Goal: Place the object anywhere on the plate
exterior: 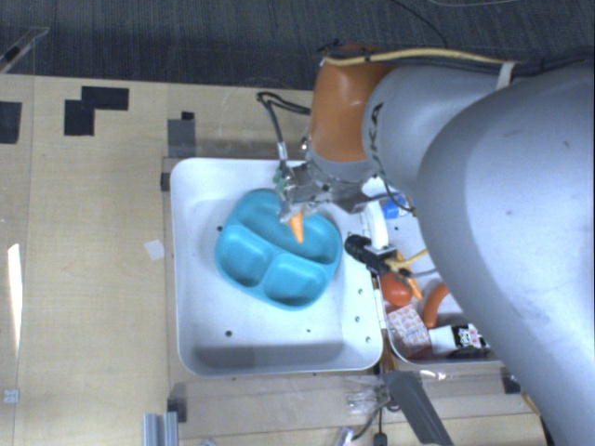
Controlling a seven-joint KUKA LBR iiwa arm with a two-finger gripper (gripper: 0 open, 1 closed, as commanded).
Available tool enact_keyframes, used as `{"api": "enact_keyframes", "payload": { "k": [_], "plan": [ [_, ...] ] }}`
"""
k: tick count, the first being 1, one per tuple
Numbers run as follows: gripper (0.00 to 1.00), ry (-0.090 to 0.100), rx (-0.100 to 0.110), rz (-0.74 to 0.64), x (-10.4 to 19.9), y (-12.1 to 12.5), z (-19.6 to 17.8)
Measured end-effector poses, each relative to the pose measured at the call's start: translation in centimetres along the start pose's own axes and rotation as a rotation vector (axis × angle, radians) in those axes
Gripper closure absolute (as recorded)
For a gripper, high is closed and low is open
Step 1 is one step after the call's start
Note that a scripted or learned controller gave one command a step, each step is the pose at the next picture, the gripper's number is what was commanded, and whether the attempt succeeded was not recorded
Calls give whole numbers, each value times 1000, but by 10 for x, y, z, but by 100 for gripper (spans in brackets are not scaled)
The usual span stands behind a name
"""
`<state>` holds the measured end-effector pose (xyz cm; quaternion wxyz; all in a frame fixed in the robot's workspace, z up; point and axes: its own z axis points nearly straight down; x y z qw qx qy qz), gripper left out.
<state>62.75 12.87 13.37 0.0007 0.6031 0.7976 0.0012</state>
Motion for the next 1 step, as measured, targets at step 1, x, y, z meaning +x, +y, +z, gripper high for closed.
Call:
{"api": "enact_keyframes", "payload": {
  "k": [1],
  "plan": [
    [0, 0, -1, 0, 0, 0, 0]
  ]
}}
